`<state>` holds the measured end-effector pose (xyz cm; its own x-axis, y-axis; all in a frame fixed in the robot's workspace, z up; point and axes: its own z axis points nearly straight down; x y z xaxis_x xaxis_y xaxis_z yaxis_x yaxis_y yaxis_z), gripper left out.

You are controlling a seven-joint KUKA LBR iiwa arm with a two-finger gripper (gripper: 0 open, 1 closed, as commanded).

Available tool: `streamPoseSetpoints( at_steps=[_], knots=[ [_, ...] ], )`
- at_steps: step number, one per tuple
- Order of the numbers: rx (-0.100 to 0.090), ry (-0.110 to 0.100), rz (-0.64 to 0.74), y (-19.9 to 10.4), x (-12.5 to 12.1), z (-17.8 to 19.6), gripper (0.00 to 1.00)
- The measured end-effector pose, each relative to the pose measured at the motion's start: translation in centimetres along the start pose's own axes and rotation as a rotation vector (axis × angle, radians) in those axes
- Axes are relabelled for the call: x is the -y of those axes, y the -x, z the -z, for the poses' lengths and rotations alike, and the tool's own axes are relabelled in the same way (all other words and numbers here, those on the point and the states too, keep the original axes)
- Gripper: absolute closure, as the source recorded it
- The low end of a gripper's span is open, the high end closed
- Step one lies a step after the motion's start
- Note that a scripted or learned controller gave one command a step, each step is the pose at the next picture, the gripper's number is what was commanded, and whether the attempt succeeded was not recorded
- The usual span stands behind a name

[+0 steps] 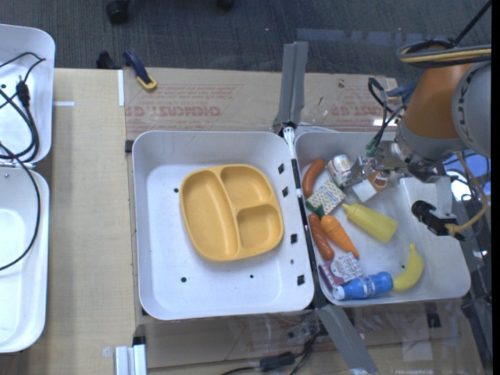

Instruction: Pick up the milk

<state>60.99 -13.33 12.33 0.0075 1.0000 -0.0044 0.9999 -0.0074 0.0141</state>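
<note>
Roughly, right bin (441,237): crowded along its left wall, so any grab there risks catching a neighbour instead of the target.
Left bin (156,209): holds a yellow divided plate (230,209), well apart from the work and unlikely to interfere.
Arm (437,104): reaches in from the right over the far end of the right bin. A descent that drifts left could knock the wall between the bins.
Gripper (373,176): low over the upper part of the right bin, just right of the clutter. I cannot tell how far open it is or whether it has hold of anything.
Mustard bottle (371,221): lies tilted just below the gripper, near the carton. A sideways approach could shove it.
Carrots (336,235): two, lying just below the carton. They block a sweep from that side.
Sausage (312,176): lies beside the carton against the left wall. It could be pinched along with the carton.
Milk (326,198): I take it to be the small white carton with green print, lying tilted near the bin's left wall, between sausage and carrots, left of the gripper and apart from it. Hemmed in and lying askew, it may slip out or get pushed against the wall.
Can (341,165): sits between the gripper and the carton, the likeliest wrong pick.
</note>
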Motion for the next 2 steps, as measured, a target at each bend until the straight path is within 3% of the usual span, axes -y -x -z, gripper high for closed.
streamPoseSetpoints(
  at_steps=[1, 2],
  knots=[
    [0.004, 0.002, -0.004, 0.3, -0.1, 1.0, 1.0],
    [-0.003, -0.018, -0.124, -5.0, 5.6, 6.8, 1.0]
  ],
)
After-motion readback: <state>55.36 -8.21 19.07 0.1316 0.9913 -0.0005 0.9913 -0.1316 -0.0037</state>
